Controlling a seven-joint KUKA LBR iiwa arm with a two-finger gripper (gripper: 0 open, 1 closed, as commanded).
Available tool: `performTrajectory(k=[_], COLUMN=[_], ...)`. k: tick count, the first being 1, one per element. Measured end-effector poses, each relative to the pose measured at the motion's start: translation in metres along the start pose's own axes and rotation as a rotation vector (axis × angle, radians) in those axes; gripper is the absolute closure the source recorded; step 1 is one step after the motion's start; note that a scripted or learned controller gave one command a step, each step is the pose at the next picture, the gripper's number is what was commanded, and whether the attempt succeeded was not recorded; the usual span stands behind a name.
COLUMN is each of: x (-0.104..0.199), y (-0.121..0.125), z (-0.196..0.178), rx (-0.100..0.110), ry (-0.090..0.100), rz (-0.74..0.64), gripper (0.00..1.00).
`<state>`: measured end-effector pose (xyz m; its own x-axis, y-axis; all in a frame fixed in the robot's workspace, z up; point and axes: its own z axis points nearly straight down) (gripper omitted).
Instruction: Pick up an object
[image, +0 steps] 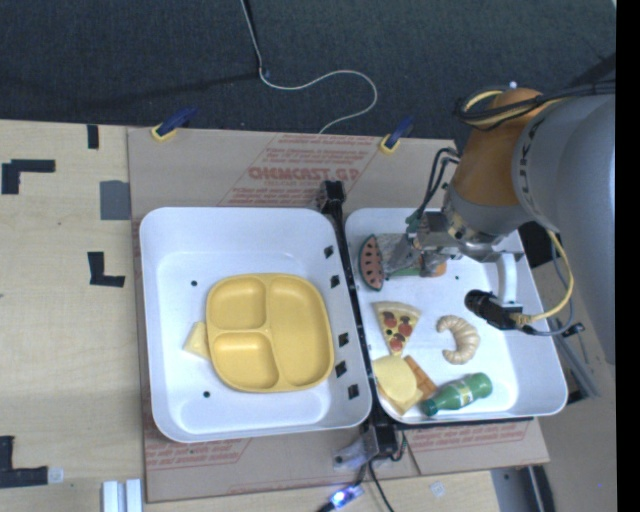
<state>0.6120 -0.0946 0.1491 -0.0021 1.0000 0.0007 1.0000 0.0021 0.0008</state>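
My gripper (412, 256) is low over the back left part of the right bin (540, 400), just right of a watermelon slice (372, 262). A small orange thing (435, 266) shows at the gripper's right side; what it is I cannot tell. In front of the gripper lie a pizza slice (397, 326), a croissant (461, 338), a yellow cheese wedge (396, 382) and a green bottle (458, 393) on its side.
The left bin (165, 240) holds a yellow divided plate (270, 332) with a pale yellow piece (195, 340) poking out at its left. A black divider (346, 300) runs between the bins. The arm's grey body and cables (520, 310) hang over the right bin's right side.
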Motion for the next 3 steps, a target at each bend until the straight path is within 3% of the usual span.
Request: performTrajectory(k=[1, 2, 3], x=[0.002, 0.003, 0.054], y=[-0.006, -0.005, -0.022], z=[-0.061, -0.075, -0.084], rx=[-0.001, 0.002, 0.004], ry=[0.0, 0.0, 0.001], rz=[0.0, 0.0, -0.003], gripper=[1.0, 1.0, 1.0])
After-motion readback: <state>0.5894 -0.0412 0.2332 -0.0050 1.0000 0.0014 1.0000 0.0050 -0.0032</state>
